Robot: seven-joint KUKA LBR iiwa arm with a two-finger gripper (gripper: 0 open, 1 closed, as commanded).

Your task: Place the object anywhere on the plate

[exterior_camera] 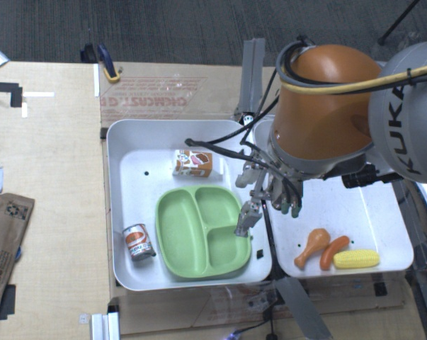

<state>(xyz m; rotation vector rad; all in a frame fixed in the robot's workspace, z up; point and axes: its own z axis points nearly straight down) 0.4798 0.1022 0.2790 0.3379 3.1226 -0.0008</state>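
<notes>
Two bins: in the left one the green plate (199, 229) lies with the gripper (247, 219) over its right rim. Whether it holds anything I cannot tell. Candidate objects, drumstick (311, 246), sausage (333, 251), corn (355, 259), lie rightward.

Brown paper bag (4, 246) at left, blue-handled tool (108, 65) on bench

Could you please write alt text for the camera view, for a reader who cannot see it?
A grey robot arm's gripper hovers over the right edge of a green divided plate in the left white bin, beside a small carton and can. The right bin holds a toy drumstick, sausage and corn.
</notes>
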